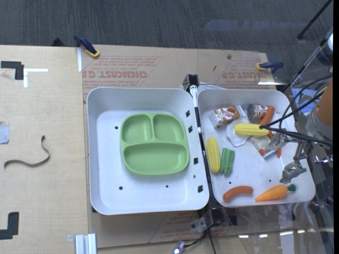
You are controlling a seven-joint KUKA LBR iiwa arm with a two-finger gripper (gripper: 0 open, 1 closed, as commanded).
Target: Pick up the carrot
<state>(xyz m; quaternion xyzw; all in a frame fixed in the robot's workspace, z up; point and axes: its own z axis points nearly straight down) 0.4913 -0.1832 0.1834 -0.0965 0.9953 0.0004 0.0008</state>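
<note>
The carrot (272,193) is orange with a small green top and lies near the front right corner of the right bin (249,205), its tip pointing left. My gripper (293,170) hangs at the bin's right side, just above and slightly right of the carrot's green end. Nothing shows held in it. Black cables and thin rods run from the arm across the bin's right half.
The right bin also holds a red-orange sausage (238,193), a corn cob (213,155), a green vegetable (227,161), a yellow piece (251,129), snack packets (226,114) and a small can (258,111). In the left bin (100,157) sits a green divided plate (155,144).
</note>
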